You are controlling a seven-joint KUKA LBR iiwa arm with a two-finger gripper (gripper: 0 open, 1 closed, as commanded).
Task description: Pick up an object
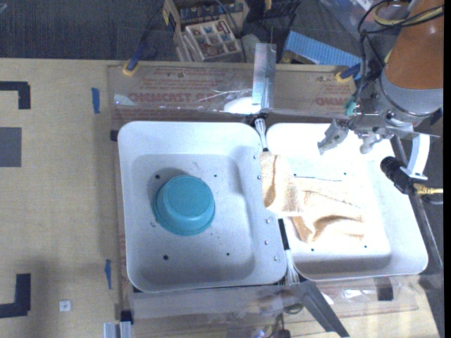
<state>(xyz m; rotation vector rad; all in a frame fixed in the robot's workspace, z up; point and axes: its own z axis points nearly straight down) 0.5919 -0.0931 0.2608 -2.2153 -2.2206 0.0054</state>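
Note:
A teal bowl [184,204] lies upside down in the left bin [141,146]. A tan cloth [310,206] lies crumpled in the right bin [405,255], draped over that bin's left rim. My gripper [350,140] hangs above the far part of the right bin, up and to the right of the cloth. Its two fingers are spread apart and nothing is between them.
A clear plastic wall [211,94] with a metal post [263,76] stands behind the bins. Boxes and clutter sit beyond it. A black cable end [394,173] hangs by the right bin's right side. The wooden bench [56,189] extends to the left.

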